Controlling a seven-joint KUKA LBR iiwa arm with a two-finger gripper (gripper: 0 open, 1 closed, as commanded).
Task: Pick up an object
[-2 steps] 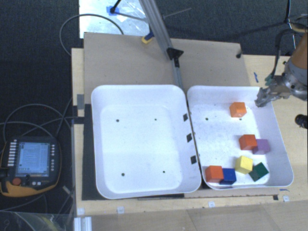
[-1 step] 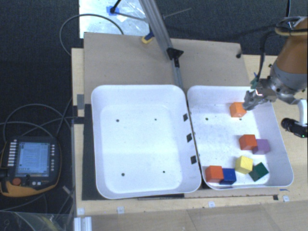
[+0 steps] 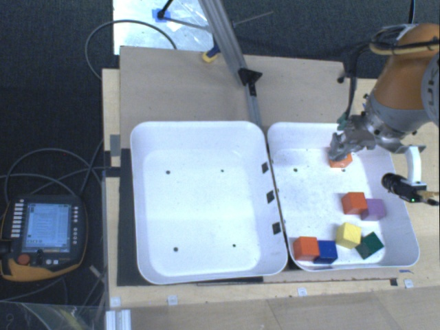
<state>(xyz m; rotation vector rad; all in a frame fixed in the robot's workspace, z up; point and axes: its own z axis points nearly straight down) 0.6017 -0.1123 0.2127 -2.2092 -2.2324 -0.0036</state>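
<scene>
Gripper low over the right bin, upper right of the frame, fingers closing around a small orange block on the bin floor. Other blocks clustered toward the lower right corner.

bench — two white bins, side by side

Both bins are white, the left one dotted with a few small dark specks; the bench is pale tan. Along the right bin's near edge sit an orange block, a blue block, a yellow block and a dark green block; toward its right edge lie another orange block and a lilac block; a small orange piece shows under the grey gripper.
</scene>
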